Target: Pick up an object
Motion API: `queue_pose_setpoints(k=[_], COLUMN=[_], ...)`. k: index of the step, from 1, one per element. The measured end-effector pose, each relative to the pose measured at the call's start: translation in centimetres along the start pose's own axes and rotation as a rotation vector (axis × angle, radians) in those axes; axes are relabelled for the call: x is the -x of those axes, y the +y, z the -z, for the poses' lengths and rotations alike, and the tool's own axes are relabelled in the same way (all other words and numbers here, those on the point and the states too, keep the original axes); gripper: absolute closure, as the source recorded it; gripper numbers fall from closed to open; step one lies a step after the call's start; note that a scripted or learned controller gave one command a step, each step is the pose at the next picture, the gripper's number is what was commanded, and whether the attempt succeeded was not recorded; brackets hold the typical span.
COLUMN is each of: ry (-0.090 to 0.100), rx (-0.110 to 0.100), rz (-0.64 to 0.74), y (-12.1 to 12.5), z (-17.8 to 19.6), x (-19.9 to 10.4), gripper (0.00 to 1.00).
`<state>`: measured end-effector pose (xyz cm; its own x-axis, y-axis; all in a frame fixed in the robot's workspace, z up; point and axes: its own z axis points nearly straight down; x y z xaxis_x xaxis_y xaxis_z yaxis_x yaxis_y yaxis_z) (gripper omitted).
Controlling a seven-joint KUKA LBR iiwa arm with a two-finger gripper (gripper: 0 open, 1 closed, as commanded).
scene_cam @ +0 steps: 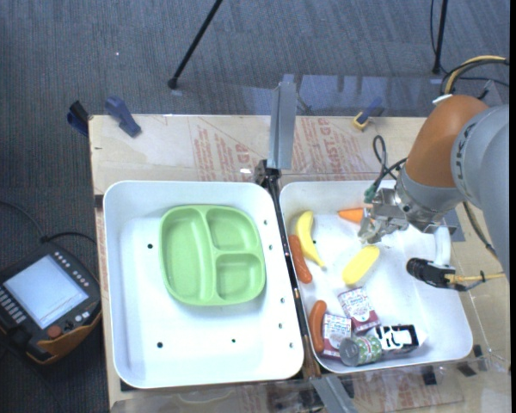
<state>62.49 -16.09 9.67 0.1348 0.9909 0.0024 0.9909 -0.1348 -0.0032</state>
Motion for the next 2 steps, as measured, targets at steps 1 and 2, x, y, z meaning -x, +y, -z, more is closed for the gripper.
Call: queue_pose_setpoints(k=[1, 2], ry=[0.0, 0.002], rx=[0.0, 0.0], rz=[0.0, -0.001], y=[0.0, 0.02], z=[-0.01, 0.96], x=[0.0, 0.01], gripper=[0.0, 1.0])
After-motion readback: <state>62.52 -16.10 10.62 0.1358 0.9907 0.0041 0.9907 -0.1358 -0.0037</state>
